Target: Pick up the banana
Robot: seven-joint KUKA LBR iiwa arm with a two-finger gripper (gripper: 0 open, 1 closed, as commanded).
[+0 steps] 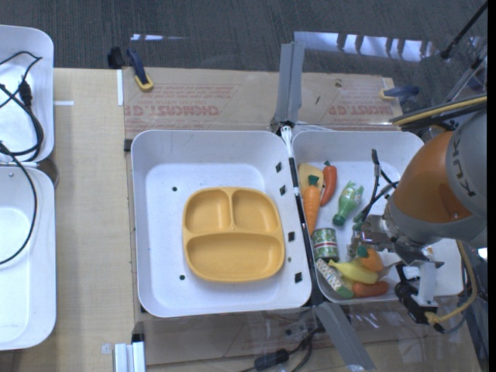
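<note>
Yellow banana (353, 271) lies in the right bin's (403, 142) near corner, long axis roughly left-right, directly beneath the hand (364, 242). Hand's state: cannot tell.

1. Gripper (363, 248): we see its body low over the right bin (364, 152), but the fingertips merge with the clutter beneath; we cannot tell how the jaws stand.
2. Banana (354, 271): we see the yellow middle; the wrist covers its right end.
3. Small orange item (371, 260) beside the banana: partly under the gripper, too obscured for us to name.
4. Right bin: the arm (434, 184) hides its right wall and near corner.
5. Arm: cut off by the right edge.
6. Can (325, 244): label print too small for us to read.
7. White surfaces (23, 208) at far left: cut off by the edge; we cannot identify them.
</note>
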